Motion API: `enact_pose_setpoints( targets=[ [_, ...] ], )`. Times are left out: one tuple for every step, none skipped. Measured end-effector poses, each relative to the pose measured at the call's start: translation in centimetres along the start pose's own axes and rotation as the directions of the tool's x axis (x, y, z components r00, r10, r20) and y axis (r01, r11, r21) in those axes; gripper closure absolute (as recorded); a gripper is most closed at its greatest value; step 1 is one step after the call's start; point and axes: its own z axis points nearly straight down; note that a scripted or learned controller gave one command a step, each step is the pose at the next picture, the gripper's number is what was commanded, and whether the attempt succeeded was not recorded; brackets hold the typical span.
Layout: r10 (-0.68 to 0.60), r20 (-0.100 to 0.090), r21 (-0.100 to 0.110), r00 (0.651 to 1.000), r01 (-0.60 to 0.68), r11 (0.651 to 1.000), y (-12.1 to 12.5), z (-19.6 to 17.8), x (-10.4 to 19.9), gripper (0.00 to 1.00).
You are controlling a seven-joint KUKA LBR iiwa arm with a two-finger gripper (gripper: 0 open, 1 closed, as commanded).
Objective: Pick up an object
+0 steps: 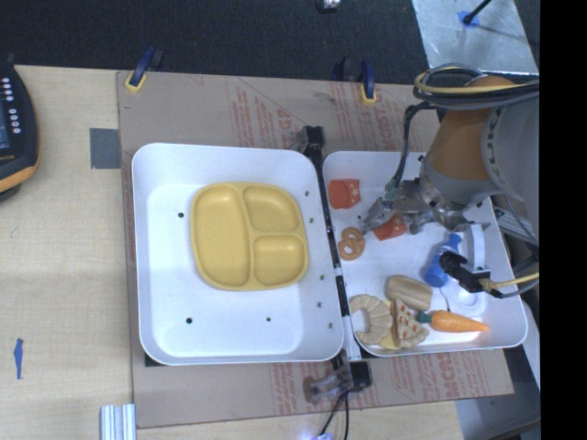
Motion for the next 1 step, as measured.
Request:
enact_pose_setpoints(
  targets=[
    [0.0, 0.001, -0.002, 1.0, 0.0, 1.0, 0.15, -1.11, -0.12, 1.0]
  ],
)
